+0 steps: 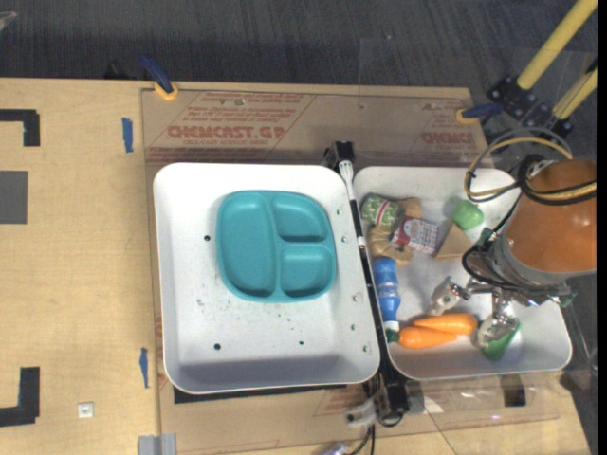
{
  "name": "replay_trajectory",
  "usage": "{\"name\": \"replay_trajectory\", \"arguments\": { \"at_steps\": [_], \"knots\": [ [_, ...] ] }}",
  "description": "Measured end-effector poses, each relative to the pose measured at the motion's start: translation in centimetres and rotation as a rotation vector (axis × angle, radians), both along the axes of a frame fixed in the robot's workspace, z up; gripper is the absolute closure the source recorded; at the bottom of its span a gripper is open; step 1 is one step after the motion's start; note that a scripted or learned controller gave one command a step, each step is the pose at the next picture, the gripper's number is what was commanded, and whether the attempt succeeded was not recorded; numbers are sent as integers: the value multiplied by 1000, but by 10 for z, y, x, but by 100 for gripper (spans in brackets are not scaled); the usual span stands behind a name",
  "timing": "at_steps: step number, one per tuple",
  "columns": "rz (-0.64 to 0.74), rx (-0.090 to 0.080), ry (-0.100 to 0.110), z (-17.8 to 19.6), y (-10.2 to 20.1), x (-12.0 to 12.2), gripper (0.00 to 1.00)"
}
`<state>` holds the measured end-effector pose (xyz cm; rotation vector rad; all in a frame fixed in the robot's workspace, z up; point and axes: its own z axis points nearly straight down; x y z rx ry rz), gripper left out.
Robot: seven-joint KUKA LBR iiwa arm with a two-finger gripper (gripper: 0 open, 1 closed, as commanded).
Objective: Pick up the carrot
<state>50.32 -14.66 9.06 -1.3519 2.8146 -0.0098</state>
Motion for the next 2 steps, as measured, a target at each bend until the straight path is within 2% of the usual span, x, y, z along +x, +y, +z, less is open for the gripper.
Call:
{"name": "replay_trajectory", "arguments": {
  "at_steps": [1, 2],
  "knots": [
    [70, 0, 11, 39, 39, -14, 0],
    [279, -7, 6, 1, 44, -19, 0]
  ]
}}
